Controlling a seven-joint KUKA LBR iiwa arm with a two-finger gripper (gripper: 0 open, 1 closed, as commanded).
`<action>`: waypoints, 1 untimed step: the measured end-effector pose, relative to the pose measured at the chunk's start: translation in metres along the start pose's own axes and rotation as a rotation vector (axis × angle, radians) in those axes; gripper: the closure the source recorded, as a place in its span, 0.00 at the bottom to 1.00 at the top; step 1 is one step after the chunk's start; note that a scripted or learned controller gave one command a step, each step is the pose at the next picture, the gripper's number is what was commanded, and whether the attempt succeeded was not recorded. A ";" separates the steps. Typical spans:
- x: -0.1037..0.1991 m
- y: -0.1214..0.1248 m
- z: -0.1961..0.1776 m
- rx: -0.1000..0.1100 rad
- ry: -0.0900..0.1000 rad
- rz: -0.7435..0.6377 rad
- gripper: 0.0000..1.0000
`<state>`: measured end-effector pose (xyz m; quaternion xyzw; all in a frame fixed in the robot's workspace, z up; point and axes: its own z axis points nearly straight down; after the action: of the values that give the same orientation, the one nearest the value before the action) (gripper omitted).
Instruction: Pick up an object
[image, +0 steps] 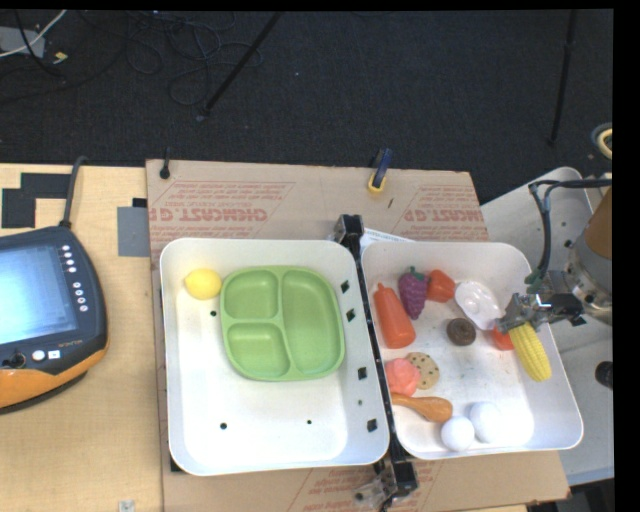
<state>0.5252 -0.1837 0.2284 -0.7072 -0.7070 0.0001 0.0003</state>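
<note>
Camera view puts my fingers (522, 312) at the right bin's (560, 420) right wall, above a yellow corn cob (532, 352); I cannot tell whether they grip it. Bare floor lies left of the cob.

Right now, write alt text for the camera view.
The robot's hand reaches from the right over the corn cob in the right bin, among toy foods. The left bin holds a green divided plate and a lemon.
</note>
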 end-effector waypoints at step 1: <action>0.037 0.041 0.009 0.000 0.001 -0.004 1.00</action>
<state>0.5666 -0.1465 0.2191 -0.7057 -0.7085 -0.0002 0.0006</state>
